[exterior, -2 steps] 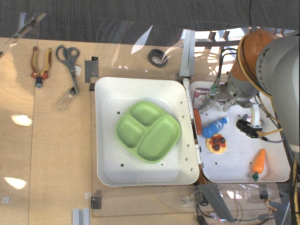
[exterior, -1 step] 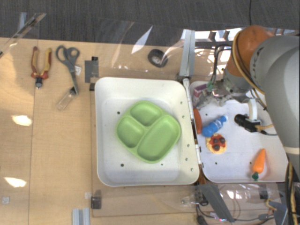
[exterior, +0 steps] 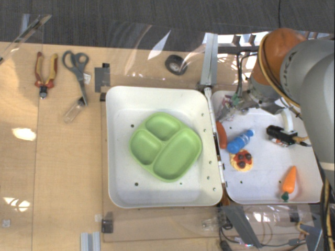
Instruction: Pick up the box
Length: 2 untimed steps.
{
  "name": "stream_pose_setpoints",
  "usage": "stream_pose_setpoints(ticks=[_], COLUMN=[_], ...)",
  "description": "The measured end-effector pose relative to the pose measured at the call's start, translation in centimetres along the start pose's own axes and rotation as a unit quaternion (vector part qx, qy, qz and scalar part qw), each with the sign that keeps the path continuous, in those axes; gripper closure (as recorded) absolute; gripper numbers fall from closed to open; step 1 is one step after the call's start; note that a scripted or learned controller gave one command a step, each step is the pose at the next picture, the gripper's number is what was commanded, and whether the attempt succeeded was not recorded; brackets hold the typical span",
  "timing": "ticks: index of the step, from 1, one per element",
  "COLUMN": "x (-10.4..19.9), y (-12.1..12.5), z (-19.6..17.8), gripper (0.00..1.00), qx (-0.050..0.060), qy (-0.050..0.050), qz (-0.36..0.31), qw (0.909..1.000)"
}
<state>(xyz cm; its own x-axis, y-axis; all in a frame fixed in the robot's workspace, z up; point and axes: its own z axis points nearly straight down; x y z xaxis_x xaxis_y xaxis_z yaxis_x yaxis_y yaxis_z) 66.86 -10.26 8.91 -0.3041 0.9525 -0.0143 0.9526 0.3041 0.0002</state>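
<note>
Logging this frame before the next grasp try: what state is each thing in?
green divided plate: upright in the left bin, compartments bare
blue bottle: lying on its side in the right bin
carrot: lying flat
scissors: closed, on the bench
pliers: closed

Bright, even light falls from overhead, and shadows stay soft and short. The two white bins [exterior: 157, 192] come close to washing out, the left one keeping only faint shading along its inner walls. Glare patches sit on the wooden table [exterior: 52, 156] at nine o'clock, and pale streaks cross a clear sheet [exterior: 141, 41] near twelve o'clock. The grey arm [exterior: 309, 82] at three o'clock looks soft and out of focus. The whole picture is slightly grainy, small details smeared.
</note>
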Motion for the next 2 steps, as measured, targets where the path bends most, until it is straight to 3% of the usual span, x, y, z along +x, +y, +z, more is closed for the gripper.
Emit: stream_pose_setpoints(ticks=[1, 2], x=[0.3, 6.0], y=[0.3, 0.0], z=[-1.2, -12.0], gripper=[1.00, 1.00], qx=[-0.003, -0.005], qy=[0.002, 0.005], qz=[-0.002, -0.088], qw=[1.0000, 0.9961])
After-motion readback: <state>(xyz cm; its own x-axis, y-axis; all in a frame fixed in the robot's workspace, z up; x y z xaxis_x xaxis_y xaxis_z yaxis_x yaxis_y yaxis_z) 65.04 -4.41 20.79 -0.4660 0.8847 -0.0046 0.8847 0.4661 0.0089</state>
